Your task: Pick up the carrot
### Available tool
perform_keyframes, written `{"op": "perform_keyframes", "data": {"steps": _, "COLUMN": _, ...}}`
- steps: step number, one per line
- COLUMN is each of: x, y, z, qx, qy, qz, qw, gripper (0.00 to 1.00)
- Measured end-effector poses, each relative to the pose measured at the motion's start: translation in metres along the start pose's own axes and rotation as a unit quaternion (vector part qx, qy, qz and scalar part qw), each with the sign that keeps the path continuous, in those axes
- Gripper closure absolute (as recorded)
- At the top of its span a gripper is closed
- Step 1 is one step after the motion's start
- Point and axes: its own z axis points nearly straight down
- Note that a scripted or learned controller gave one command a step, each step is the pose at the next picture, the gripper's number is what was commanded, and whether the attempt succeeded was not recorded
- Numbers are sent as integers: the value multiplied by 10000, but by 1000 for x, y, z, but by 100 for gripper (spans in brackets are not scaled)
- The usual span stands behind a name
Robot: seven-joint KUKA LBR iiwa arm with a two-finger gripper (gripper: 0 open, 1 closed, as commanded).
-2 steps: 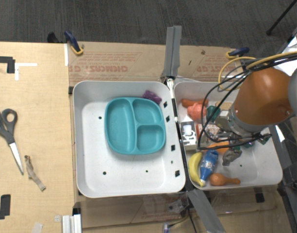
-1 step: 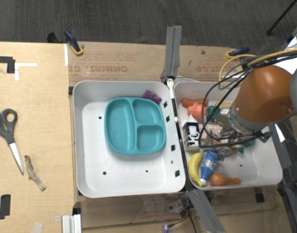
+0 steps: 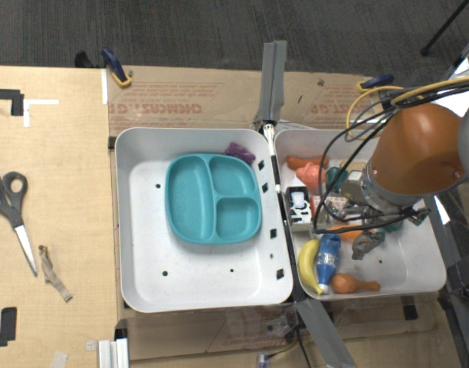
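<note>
Right bin (image 3: 426,278): the tapered orange piece judged to be the carrot (image 3: 354,284) lies against the near wall beside the blue bottle (image 3: 326,256), long axis left to right, just nearward of the gripper (image 3: 366,242), whose opening cannot be told beneath the wrist.

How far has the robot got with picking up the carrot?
Done so far: the arm has reached into the right bin, and its gripper sits low over the clutter there. In hand: nothing I can confirm; the arm hides much of the bin. Left: finding and lifting a carrot. Orange items lie near the banana and bottle, but I cannot tell which is the carrot.
</note>
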Motion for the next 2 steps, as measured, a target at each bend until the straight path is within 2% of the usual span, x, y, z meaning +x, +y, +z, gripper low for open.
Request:
{"op": "perform_keyframes", "data": {"steps": 1, "x": -2, "y": 0, "z": -9, "qx": 8, "qy": -19, "qz": 13, "qw": 10000, "gripper": 100}}
{"op": "perform_keyframes", "data": {"steps": 2, "x": 15, "y": -59, "z": 6, "qx": 20, "qy": 1, "qz": -870, "qw": 9962, "gripper": 100}}
